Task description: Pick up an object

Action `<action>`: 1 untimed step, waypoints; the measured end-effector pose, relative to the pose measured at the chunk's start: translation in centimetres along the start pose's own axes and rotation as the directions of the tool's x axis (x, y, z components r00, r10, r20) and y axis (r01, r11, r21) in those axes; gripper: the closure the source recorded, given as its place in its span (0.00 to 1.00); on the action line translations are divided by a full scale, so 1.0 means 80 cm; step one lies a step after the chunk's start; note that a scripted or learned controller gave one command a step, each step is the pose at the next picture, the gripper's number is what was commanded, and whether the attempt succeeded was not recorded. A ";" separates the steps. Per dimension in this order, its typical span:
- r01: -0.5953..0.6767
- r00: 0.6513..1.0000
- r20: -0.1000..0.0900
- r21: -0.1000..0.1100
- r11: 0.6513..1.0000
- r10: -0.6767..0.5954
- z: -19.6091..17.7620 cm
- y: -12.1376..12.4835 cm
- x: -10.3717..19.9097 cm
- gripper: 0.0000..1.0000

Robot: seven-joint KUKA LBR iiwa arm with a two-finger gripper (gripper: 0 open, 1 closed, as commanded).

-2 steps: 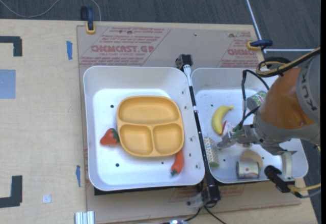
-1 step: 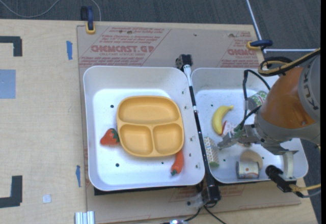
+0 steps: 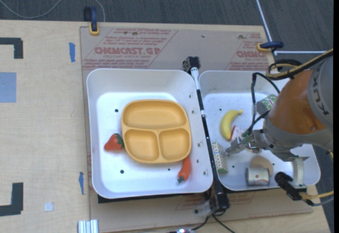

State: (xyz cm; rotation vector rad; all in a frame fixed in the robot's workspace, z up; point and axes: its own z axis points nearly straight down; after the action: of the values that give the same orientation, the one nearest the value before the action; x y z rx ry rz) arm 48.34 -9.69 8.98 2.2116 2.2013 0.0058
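Over the right bin [image 3: 310, 173], the end effector [image 3: 235, 146] reaches leftward below the banana [image 3: 229, 123].

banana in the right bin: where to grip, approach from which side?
Grip the banana across its narrow middle, coming straight down. It lies flat and curved on the right bin floor with clear space on both long sides; the gripper sits just below it.
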 end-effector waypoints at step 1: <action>0.003 1.000 -0.005 0.001 1.000 -0.003 0.000 0.000 -0.003 0.00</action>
State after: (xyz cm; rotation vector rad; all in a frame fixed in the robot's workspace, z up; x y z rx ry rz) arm 48.36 -9.90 9.01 2.2109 2.2081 0.0106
